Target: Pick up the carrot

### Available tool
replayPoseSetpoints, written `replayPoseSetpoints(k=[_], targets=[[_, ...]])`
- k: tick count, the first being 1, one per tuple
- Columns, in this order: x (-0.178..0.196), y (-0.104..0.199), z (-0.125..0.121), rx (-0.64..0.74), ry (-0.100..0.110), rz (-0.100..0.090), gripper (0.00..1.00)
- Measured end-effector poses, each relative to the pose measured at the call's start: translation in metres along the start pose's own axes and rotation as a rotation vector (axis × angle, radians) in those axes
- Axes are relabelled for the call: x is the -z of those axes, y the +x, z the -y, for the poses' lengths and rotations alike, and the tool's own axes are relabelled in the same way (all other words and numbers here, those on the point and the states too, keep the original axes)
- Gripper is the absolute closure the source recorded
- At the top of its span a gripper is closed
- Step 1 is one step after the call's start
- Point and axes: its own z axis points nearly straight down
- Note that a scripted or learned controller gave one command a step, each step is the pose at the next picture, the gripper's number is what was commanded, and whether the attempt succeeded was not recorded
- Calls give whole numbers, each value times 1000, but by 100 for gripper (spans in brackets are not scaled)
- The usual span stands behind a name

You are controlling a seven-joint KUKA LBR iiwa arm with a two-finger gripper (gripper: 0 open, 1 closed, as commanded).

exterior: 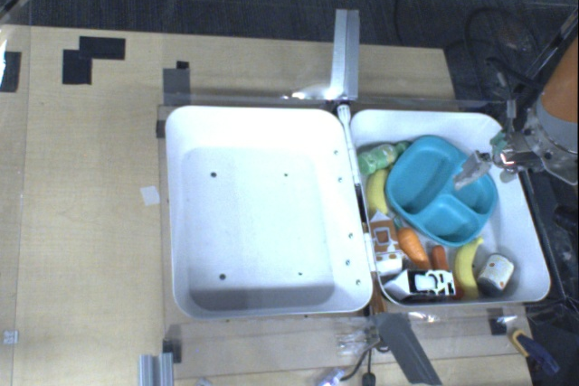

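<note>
Carrot (412, 243) lies wedged between blue dish (441, 188) and banana (465, 266).

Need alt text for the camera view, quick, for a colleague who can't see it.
The gripper hovers over a blue divided dish in the right bin; the carrot lies just below the dish, untouched.

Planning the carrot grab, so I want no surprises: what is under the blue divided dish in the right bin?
The blue divided dish lies over a banana, a green item and the carrot's upper end. Anything beneath its middle is covered.
</note>
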Motion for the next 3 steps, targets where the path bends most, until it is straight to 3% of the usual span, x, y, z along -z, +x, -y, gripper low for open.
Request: replayPoseSetpoints(k=[1,2,3], targets=[[92,24,-10,-13,-4,1,0],[-25,-28,10,-78,1,0,0],[-63,-24,35,-254,-1,0,0]])
